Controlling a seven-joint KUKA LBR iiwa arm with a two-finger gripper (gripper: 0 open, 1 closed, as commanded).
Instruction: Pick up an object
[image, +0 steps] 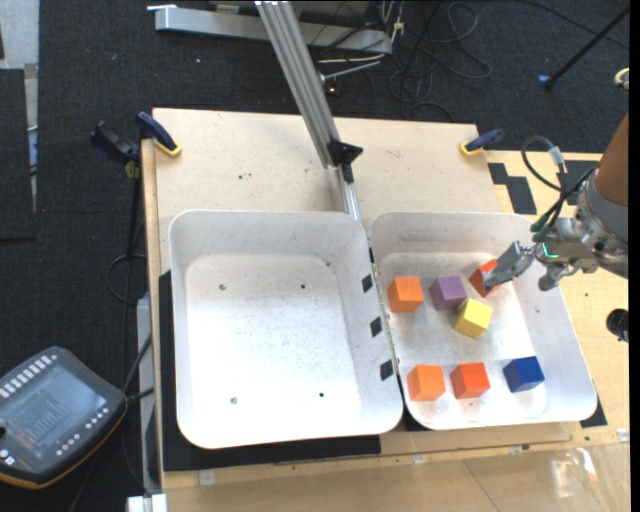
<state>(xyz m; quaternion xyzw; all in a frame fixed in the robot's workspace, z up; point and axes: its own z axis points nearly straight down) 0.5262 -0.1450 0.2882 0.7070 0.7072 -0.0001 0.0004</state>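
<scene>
Blue cube (523, 373) sits well below end effector (503, 270), apart.

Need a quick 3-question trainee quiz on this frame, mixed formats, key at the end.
1. True or false: the yellow cube lies in the left bin.
2. How many orange cubes are in the right bin?
3. Which cube is nearest the gripper: A) blue cube, B) red cube, C) purple cube?

Key: 1 false; 2 two, besides a red-orange cube; 3 B.
</scene>
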